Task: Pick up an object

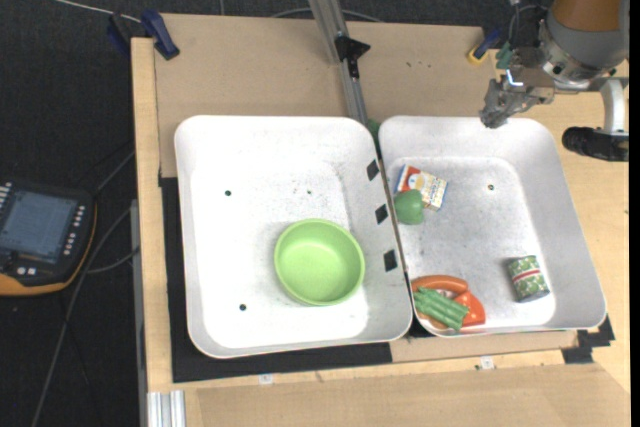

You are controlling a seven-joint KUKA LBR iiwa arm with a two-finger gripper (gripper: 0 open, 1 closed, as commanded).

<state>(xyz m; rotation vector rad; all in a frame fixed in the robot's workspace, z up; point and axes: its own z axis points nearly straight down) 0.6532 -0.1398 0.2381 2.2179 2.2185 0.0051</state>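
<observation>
— Starting with the big things: what lies on the tabletop (250, 65)?
— Two shallow white bins side by side. The left bin (230, 185) holds a green bowl (319, 261), upright, near its front right corner. The right bin (530, 175) holds the smaller things.
— Which ones?
— An orange plate (474, 313) with green vegetable-like pieces on it sits at the front left corner. A small colourful carton (421, 186) lies near the dividing edge, with a green ball (408, 207) touching its lower left side. A small green-patterned can (527, 278) lies well apart, toward the front right.
— And the arm (590, 5)?
— It reaches in from the right. Its gripper (497, 115) hangs over the right bin's back rim, apart from every object. Nothing seems to be in it, but how wide it stands I cannot tell.
</observation>
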